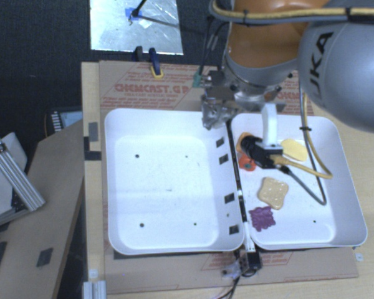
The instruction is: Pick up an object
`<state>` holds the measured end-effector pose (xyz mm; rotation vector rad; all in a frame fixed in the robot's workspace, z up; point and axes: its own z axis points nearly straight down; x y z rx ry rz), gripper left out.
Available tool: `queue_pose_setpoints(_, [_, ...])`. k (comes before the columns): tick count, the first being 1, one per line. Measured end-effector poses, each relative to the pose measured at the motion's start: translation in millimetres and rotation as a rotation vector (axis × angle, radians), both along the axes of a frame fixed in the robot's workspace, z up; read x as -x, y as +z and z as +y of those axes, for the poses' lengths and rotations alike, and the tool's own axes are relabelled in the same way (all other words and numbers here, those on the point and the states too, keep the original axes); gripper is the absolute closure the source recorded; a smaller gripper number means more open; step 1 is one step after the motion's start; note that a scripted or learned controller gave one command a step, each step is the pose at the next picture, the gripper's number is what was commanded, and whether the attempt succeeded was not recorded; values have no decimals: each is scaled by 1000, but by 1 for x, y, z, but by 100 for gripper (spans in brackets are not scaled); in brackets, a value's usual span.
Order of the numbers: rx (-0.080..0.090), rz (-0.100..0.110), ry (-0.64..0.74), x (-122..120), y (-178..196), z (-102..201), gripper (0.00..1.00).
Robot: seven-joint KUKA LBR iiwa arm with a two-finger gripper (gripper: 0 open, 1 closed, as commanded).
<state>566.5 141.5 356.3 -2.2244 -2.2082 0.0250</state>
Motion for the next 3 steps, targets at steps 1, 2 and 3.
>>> queue_pose_setpoints(1, [-16, -24, 25, 84, 90, 100, 100])
queue_pose_setpoints(2, [-8, -18, 10, 80, 85, 93, 0])
queue_pose_setpoints(3, [-9, -20, 15, 80, 96, 93, 100])
